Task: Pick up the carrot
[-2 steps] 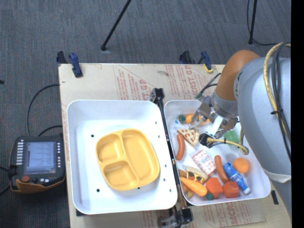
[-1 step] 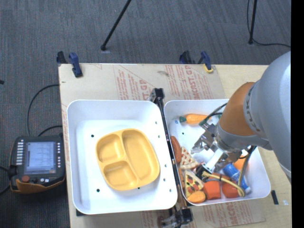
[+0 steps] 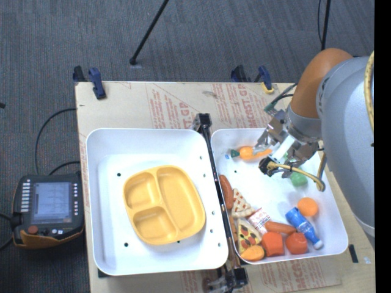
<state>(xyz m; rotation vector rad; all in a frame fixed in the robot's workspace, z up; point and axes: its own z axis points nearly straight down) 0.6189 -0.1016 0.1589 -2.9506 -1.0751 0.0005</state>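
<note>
carrot (image 3: 248, 153) lay top of right bin (image 3: 333, 240) | gripper (image 3: 273, 157) beside it, open/closed: couldn't tell | looked light, rigid, slick plastic | best grip: across thick middle

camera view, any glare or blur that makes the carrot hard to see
Camera view: even, soft light, no strong glare on the white bins; the carrot is sharp enough, orange with a green tip, its right end meeting the gripper; the arm's large grey body at right looks soft, close to the lens.
</note>
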